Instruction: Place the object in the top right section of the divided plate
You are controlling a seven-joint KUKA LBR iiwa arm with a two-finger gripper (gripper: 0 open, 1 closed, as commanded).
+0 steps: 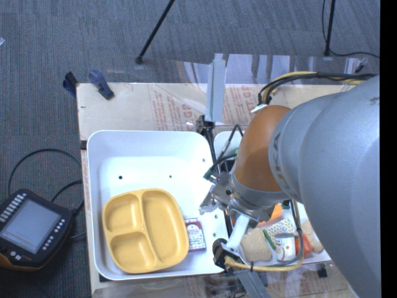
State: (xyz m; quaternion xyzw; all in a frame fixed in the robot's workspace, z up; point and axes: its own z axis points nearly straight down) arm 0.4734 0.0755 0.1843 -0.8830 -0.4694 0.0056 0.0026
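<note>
A yellow divided plate (144,230) with three sections lies in the lower part of the left white bin (149,151). A small red and white box (195,234) lies flat on the bin floor, touching the plate's right rim. My gripper (215,198) hangs at the seam between the two bins, just above and to the right of the box, largely hidden under the orange wrist band (260,154) and the grey arm. All three plate sections are bare.
The right bin (221,143) is mostly covered by the arm. Several toy food items show below the wrist, among them a tan bread-like piece (255,246) and an orange piece (276,213). A teach pendant (28,227) lies on the floor at the left.
</note>
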